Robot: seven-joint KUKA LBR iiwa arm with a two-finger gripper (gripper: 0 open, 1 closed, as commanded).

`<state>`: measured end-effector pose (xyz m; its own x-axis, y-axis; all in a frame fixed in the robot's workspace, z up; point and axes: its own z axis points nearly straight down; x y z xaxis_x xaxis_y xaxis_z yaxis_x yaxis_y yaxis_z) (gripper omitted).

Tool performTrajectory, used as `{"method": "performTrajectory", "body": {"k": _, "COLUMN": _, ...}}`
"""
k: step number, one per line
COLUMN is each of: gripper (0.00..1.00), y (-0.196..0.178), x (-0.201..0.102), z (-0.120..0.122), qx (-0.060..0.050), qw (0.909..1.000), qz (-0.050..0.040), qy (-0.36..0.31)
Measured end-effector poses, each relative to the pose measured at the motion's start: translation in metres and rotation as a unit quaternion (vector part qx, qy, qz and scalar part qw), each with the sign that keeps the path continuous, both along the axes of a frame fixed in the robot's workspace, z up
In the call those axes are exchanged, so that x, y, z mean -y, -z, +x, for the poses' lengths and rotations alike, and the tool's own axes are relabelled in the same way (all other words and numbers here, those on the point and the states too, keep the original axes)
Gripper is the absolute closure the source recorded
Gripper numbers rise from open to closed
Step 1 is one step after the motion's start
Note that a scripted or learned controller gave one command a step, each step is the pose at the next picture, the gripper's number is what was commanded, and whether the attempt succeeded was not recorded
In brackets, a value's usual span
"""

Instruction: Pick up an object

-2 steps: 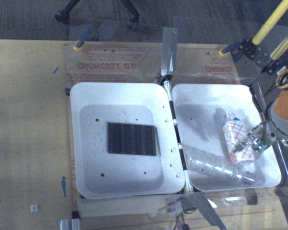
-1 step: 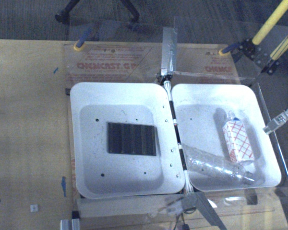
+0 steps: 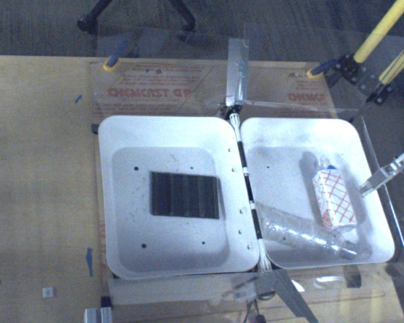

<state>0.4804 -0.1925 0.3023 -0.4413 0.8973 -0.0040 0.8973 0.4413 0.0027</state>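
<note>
- The wooden bench bore two shallow white bins side by side, the left bin toward 9 o'clock of the view's centre and the right bin toward 3 o'clock.
- A dark ribbed rectangular panel lay flat in the middle of the left bin's floor.
- A red-and-white patterned carton lay in the right bin, at about 4 o'clock from that bin's centre, with its long side running from 12 to 6 o'clock.
- A clear plastic bottle lay on its side along the right bin's 6 o'clock wall. Its far end was just beside the carton's lower end; whether they touched could not be told.
- The gripper came in as a slim grey piece from the 3 o'clock edge, its tip over the right bin's 3 o'clock rim, just beside the carton's right side.
- Whether the gripper was apart or together could not be told, and nothing showed clamped in it.
- A clear sheet with red lettering lay on the bench at 12 o'clock of the left bin.
- A yellow-handled clamp stood at about 1 o'clock of the right bin.
</note>
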Motion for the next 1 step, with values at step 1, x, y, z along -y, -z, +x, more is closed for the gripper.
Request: {"method": "performTrajectory", "body": {"k": 1, "gripper": 0.00, "y": 0.1081, "x": -0.0388, "z": -0.0004, "qx": -0.001, "qw": 1.0000, "qz": 0.0009, "qy": 0.002}}
